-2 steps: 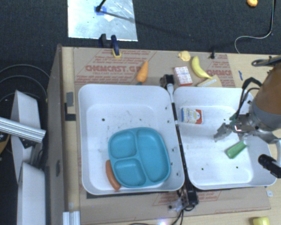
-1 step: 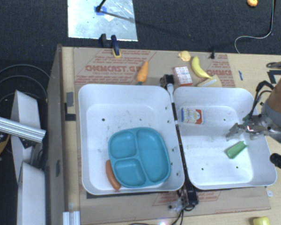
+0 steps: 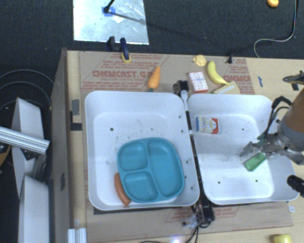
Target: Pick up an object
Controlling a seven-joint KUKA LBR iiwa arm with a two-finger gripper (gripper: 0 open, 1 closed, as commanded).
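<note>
A: How far is the pick?

B: The two-finger gripper point(image 3: 254, 153) is low in the right white bin point(image 3: 233, 105), fingers narrow around the small green cylinder point(image 3: 254, 161) — near the bin's right side.

A: Lifted?

B: Not yet, I think — it seems to lie on the floor.

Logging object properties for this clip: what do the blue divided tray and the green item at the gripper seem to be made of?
Blue tray: likely moulded plastic, with a smooth, even colour, soft sheen and rounded compartments. Green item at the gripper: probably plastic, uniformly bright green, but too small to tell for sure.
</note>
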